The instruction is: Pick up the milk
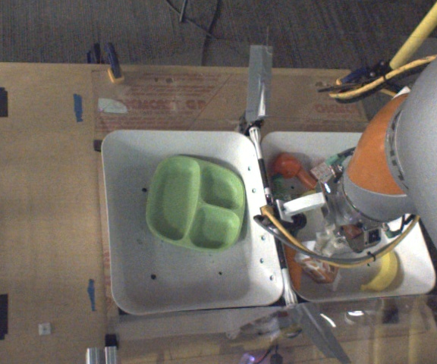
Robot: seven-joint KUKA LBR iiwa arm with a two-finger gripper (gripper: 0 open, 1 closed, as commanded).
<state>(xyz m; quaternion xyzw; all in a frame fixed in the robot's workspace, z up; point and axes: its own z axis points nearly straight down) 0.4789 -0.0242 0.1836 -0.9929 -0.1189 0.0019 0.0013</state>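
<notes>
My gripper reaches down into the right bin, and the grey and orange arm covers most of that bin. A small pale box with a pink face, possibly the milk carton, peeks out at the arm's upper left edge, beside a red-orange piece of toy food. Just below the gripper lies a red and orange packet. The arm hides whatever sits directly under the wrist.
A yellow banana lies at the right bin's front right. An orange carrot-like stick rests along that bin's left wall. The left bin holds a green divided plate. A yellow cable loops below the wrist.
</notes>
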